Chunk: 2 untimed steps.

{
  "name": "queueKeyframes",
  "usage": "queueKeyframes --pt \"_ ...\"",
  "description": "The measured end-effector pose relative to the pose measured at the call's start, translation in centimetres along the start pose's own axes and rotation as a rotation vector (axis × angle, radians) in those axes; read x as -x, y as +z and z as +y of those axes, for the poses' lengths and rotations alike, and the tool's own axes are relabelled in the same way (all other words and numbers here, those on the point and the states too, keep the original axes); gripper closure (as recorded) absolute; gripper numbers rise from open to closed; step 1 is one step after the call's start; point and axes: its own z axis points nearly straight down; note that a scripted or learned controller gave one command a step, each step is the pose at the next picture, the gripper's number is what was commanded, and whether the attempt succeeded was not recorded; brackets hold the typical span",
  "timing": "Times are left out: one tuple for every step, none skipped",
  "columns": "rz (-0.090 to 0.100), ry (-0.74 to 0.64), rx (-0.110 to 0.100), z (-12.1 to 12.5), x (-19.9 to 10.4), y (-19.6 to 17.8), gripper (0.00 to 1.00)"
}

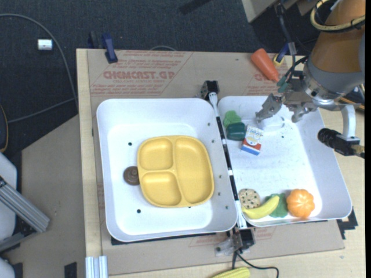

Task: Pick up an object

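The gripper (280, 110) is hanging over the far part of the right bin (324, 172) with its jaws spread wide and nothing sitting between them. Just near-left of it, a small white carton (252, 139) is lying on the bin floor, with a green block (233, 125) sitting beside it to the left. A cookie (249, 198), banana (262, 207) and orange (300, 203) are crowding the near edge. The yellow divided plate (174, 170) is resting in the left bin (116, 155), half covering a brown disc (131, 175).

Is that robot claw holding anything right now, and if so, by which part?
Nothing is held. The gripper hangs open above the right bin, with bare bin floor between its fingers; the small carton lies apart from it.
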Motion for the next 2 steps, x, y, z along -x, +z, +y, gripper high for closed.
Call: queueKeyframes --pt "0.002 0.0 0.019 4.0 0.2 13.8 0.0" --pt "0.003 0.006 -0.03 6.0 0.3 15.8 0.0"
